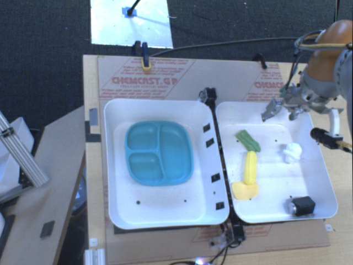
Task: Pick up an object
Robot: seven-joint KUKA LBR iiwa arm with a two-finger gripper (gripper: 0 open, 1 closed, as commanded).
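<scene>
Arm is reaching in at the upper right; gripper (284, 110) is hanging over the far rim of the right bin (276, 211). Its two fingers (270, 111) are standing apart with nothing between them.

Positions relative to the right bin: green object (248, 140) is lying in the upper-left part of the floor, tilted. Yellow banana-shaped toy (250, 168) is lying just below it, running lengthwise toward the near edge, its lower end touching a yellow lump (245, 190). Small white object (291, 152) is sitting right of centre, well apart from the yellow pieces. Small black-and-grey object (303, 205) is resting in the near right corner.

Left bin (118, 208) is sitting beside the right bin, the two sharing a black-clipped divider. A blue sectioned plate (159, 152) is lying flat in its middle.

Gripper is closest to the green object and is touching none of the items.
</scene>
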